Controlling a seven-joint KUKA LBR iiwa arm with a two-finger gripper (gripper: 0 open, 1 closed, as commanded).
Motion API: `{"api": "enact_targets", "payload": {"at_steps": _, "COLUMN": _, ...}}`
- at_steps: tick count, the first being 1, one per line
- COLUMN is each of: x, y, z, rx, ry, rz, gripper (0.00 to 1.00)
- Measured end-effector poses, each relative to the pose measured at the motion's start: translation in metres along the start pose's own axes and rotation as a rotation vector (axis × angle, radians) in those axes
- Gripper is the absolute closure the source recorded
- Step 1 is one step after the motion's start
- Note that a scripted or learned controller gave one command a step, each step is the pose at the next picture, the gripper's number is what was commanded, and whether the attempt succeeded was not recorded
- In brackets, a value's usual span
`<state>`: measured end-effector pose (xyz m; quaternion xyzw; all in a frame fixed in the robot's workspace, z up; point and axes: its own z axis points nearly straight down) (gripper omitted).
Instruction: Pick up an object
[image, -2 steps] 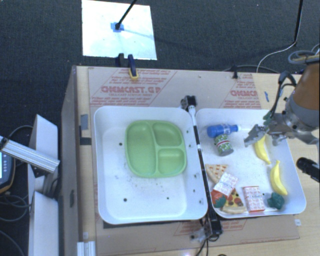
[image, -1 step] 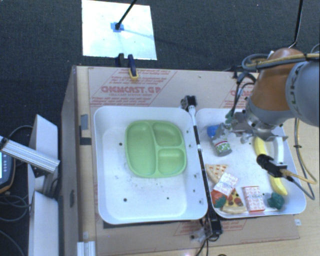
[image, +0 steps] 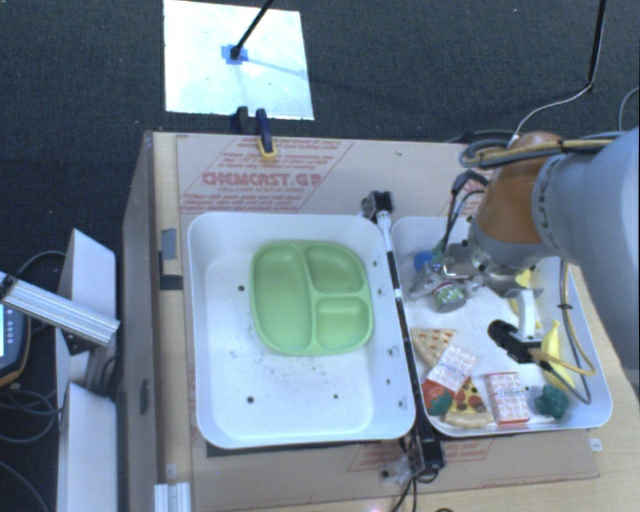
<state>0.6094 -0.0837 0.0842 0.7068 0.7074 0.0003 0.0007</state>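
Note:
My gripper (image: 447, 283) is low in the back left part of the right bin (image: 580, 415), reaching in from the right under the grey arm with its orange band. A small grey-green object (image: 451, 297) lies right under the gripper tip, touching or nearly touching it. A small blue object (image: 425, 262) sits just to its left, by the bin wall. Whether anything is gripped is hidden by the wrist.
In front of the gripper lie a pizza slice (image: 432, 345), a red-and-white packet (image: 453, 367), another pizza piece (image: 463, 405), a red-and-white box (image: 508, 396) and a dark green piece (image: 550, 402). The left bin (image: 225, 400) holds a green divided plate (image: 310, 297).

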Motion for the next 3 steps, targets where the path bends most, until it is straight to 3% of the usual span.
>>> {"api": "enact_targets", "payload": {"at_steps": 1, "x": -0.002, "y": 0.024, "z": -0.001, "rx": -0.001, "ry": 0.0, "rz": -0.003, "gripper": 0.0}}
{"api": "enact_targets", "payload": {"at_steps": 2, "x": -0.002, "y": 0.024, "z": -0.012, "rx": -0.003, "ry": 0.001, "rz": -0.005, "gripper": 1.0}}
{"api": "enact_targets", "payload": {"at_steps": 3, "x": 0.069, "y": -0.066, "z": -0.101, "rx": 0.0, "ry": 0.002, "rz": -0.003, "gripper": 1.0}}
